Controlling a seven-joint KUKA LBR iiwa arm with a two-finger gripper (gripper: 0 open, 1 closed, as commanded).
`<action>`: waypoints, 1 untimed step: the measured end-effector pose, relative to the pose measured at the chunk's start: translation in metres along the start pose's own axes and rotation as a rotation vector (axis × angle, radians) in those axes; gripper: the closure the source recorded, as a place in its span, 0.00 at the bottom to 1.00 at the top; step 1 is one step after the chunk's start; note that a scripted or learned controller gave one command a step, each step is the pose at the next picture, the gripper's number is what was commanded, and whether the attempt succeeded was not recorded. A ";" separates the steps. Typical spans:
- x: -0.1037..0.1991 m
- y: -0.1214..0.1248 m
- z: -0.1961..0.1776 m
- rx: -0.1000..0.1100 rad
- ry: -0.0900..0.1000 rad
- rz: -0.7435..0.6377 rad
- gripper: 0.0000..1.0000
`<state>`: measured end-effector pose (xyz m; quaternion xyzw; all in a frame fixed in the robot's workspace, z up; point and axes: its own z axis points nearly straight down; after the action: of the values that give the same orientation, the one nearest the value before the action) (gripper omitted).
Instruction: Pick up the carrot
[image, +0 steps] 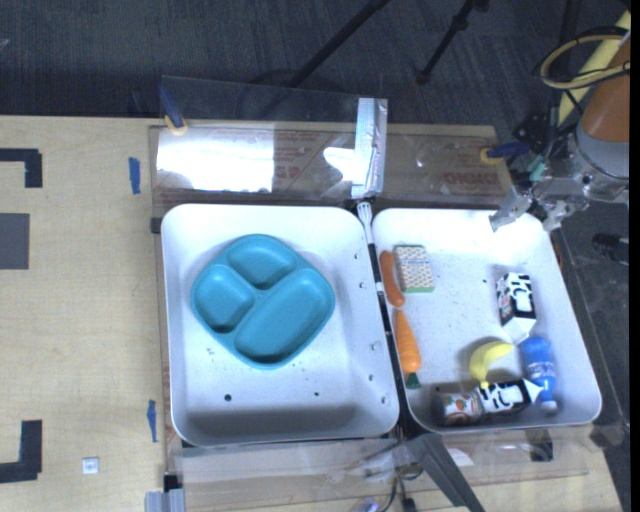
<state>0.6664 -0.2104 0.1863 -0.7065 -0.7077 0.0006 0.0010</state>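
Note:
The carrot (406, 341) is orange with a small green tip. It lies lengthwise along the left wall of the right bin (455, 232), about halfway down. The arm's wrist, with its orange band, sits at the upper right. The gripper (535, 205) hangs over the right bin's far right corner, well away from the carrot. Nothing shows between the gripper and the bin floor.
A reddish-orange sausage-shaped piece (390, 278) lies just above the carrot, beside a speckled block (414, 268). A black-and-white carton (515, 297), yellow lemon (489, 358), blue bottle (538, 362) and small can (460, 405) crowd the right bin's lower right. A blue divided plate (262, 298) sits in the left bin (190, 380).

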 end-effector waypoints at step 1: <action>-0.012 0.002 -0.039 -0.006 -0.004 -0.206 0.00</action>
<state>0.6682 -0.2225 0.2255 -0.6300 -0.7766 -0.0001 -0.0024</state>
